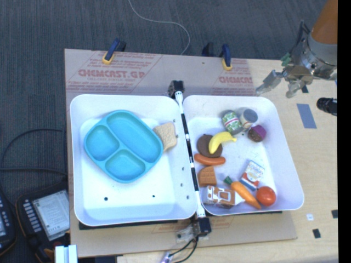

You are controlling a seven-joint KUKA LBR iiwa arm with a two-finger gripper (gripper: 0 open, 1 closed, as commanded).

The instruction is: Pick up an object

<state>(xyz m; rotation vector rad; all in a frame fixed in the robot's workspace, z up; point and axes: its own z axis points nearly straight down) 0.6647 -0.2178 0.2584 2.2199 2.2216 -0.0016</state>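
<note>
Gripper [282,83] hangs spread wide and empty just off the right bin's [285,141] far corner, so nothing's picked yet; banana [220,140] sits on top, exposed.

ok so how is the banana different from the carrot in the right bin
The banana is yellow and curved; the carrot is orange and straight, tapering to a point. The banana sits near the middle of the right bin, resting partly on a brown round piece, while the carrot lies near the front edge beside a red tomato. Both are small toy foods lying flat, untouched by the gripper.
</note>
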